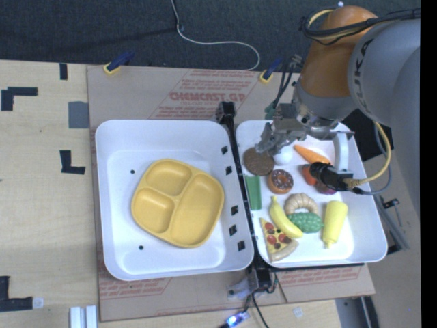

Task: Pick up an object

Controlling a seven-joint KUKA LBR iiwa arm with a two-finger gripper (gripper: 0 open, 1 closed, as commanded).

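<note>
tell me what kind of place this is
Probably a robotics lab bench set up for grasping trials: a KUKA arm reaches over two white bins, one holding toy food like a banana, the other a yellow divided plate.

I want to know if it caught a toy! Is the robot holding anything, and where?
Can't tell. The tool is right above the brown cookie in the right bin, but no grip shows.
</note>
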